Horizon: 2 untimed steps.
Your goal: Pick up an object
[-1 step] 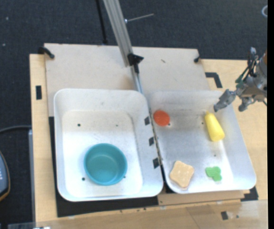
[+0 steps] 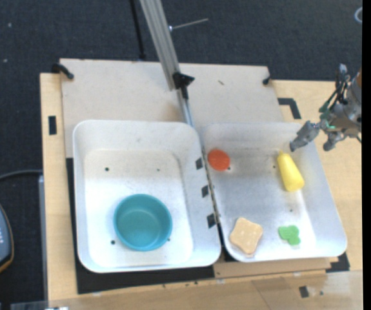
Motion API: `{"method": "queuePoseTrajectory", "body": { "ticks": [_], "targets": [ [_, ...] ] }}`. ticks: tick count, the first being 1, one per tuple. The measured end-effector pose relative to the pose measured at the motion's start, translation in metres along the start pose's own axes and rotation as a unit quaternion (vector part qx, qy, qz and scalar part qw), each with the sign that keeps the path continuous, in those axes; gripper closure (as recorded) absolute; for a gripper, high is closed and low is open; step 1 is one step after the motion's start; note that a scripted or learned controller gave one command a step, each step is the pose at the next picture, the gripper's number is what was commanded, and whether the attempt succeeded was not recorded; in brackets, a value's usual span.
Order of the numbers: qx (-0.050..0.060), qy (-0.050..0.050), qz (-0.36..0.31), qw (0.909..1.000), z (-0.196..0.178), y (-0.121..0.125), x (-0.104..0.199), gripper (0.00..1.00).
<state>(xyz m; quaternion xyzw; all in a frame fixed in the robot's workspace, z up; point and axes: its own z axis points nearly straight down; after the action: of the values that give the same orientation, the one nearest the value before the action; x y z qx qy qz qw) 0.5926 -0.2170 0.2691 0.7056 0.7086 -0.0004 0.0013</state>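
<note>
Over right bin's far right corner: claw point(image 2: 319, 136), fingers spread wide, holding nothing.
Right bin point(image 2: 314, 234): yellow banana-shaped piece point(image 2: 290, 171) near claw; orange ball point(image 2: 219, 160); tan slice point(image 2: 246, 236); green piece point(image 2: 290, 234).
Left bin point(image 2: 88, 147): teal bowl point(image 2: 142, 221).

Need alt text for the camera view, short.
Overhead view of two white bins: the claw hovers open over the right bin's far right corner, holding nothing, near a yellow object. That bin also holds an orange ball, a tan piece and a green piece; the left bin holds a teal bowl.
</note>
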Motion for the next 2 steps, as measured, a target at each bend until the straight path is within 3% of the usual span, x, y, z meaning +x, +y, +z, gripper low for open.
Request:
{"method": "queuePoseTrajectory", "body": {
  "ticks": [2],
  "targets": [
    [0.003, 0.001, 0.001, 1.0, 0.108, 0.01, 0.004, 0.0]
  ]
}}
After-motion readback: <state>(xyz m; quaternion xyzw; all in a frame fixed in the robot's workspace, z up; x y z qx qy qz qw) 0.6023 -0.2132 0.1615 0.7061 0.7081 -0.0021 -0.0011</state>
